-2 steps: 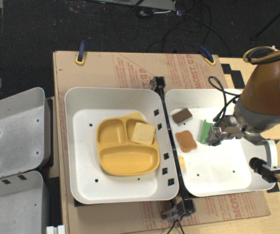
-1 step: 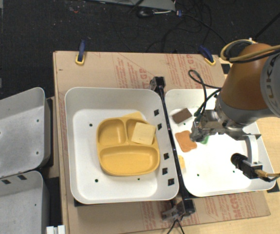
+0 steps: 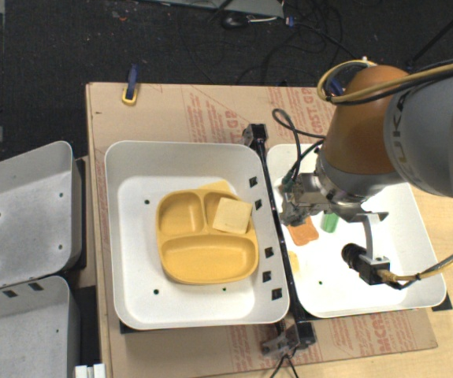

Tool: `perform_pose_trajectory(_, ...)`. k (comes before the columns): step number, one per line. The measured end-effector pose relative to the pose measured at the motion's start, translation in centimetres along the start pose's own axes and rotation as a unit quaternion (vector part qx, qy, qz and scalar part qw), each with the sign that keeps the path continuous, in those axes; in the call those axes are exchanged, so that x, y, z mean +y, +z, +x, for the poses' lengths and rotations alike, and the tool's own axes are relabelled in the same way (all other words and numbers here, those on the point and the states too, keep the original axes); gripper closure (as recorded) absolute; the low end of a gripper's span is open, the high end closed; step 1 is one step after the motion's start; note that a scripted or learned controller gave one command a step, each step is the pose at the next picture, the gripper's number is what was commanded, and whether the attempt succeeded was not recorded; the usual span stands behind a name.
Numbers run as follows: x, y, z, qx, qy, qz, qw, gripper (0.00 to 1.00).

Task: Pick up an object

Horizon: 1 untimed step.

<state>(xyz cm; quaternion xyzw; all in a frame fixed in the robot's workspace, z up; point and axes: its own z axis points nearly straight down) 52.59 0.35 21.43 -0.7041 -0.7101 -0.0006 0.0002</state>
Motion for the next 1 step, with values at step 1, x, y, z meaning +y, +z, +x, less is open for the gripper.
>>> perform_pose_trajectory(1,1.38,-1.33,6.18,0.001,0.000,-0.001,1.0000,1.00)
